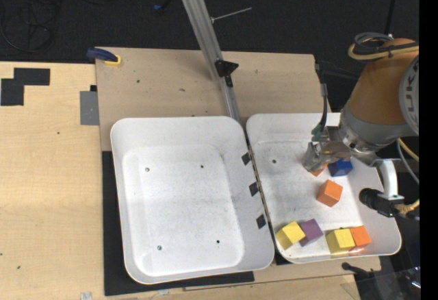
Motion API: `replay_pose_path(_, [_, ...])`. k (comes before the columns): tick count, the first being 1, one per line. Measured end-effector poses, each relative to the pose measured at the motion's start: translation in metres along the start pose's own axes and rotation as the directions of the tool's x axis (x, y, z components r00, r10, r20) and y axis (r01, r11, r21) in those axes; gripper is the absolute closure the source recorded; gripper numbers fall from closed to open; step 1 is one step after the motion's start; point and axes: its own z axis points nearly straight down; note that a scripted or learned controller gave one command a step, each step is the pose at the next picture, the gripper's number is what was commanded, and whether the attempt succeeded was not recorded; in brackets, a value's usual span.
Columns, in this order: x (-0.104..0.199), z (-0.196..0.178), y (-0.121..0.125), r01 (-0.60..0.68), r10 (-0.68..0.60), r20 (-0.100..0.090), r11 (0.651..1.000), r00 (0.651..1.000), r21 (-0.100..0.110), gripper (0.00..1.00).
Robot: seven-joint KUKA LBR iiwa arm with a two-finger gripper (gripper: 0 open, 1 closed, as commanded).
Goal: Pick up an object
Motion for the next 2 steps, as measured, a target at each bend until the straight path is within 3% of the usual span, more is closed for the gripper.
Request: replay_pose_path(2, [0.091,-0.003,0.006,0.01,-0.01,-0.002,1.0,1.0,0.003,1.0])
